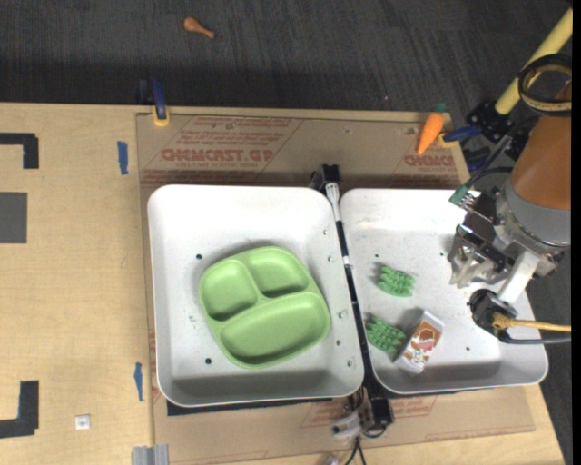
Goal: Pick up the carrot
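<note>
The carrot [430, 132], orange with a green top, lies on the brown bench behind the right bin [399, 218], outside its far rim. My gripper [468, 265] hangs over the right side of that bin, well in front of the carrot and a little to its right. Its fingers stand open with nothing between them.
Two green ridged pieces [395, 280] [385, 336] and a small printed carton [422, 341] lie in the right bin. A green divided plate [263, 304] sits in the left bin [172, 272]. Cables and a yellow hose [536, 54] crowd the far right. A small orange item [198, 27] lies on the dark floor.
</note>
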You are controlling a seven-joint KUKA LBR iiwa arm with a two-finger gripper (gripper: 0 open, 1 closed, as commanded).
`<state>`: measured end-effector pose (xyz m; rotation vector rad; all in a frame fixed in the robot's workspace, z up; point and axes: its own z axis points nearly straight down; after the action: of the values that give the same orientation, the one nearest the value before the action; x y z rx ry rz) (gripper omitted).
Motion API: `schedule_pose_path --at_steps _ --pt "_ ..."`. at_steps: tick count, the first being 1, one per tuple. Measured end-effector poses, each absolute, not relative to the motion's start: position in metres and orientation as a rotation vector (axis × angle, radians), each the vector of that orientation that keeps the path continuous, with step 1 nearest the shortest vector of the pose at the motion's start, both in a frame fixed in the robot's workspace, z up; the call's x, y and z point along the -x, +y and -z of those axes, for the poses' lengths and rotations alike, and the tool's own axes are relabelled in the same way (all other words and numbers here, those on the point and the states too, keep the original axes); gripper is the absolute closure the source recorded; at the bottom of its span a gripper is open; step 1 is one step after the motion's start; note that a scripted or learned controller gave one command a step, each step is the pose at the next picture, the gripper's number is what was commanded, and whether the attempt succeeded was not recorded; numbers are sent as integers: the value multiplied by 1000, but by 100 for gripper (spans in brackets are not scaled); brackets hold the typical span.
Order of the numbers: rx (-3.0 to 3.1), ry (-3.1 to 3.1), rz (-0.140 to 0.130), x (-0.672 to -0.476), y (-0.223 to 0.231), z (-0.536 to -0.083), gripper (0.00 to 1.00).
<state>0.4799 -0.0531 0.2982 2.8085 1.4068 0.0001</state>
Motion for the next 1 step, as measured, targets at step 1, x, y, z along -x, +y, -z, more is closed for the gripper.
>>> schedule_pose_path --at_steps 1 --pt "-2909 1187 1 -501 24 -305 100"
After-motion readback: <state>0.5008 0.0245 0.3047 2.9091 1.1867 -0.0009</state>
